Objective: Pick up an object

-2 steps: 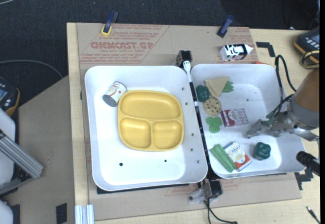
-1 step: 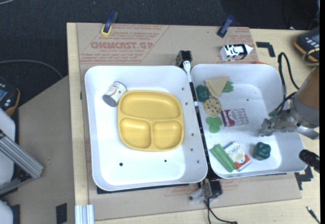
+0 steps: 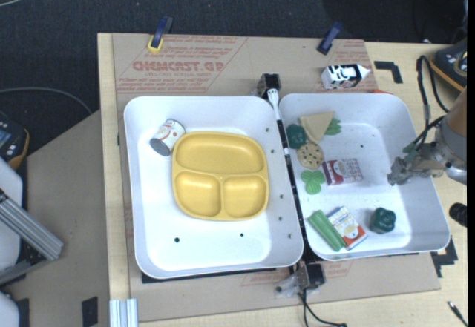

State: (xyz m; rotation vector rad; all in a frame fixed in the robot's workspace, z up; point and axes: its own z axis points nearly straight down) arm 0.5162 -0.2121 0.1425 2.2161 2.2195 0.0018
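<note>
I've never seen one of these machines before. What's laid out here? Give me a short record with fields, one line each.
left bin: yellow divided tray, small cup lying on its side at the tray's upper left corner
right bin: small toy foods and packets, including a dark green pepper and a red and white box
hand: over the right bin's right side, nothing visibly held
outside bins: black and white carton on the bench

Red carton (image 3: 344,170) flat, mid right bin (image 3: 386,114)
</note>
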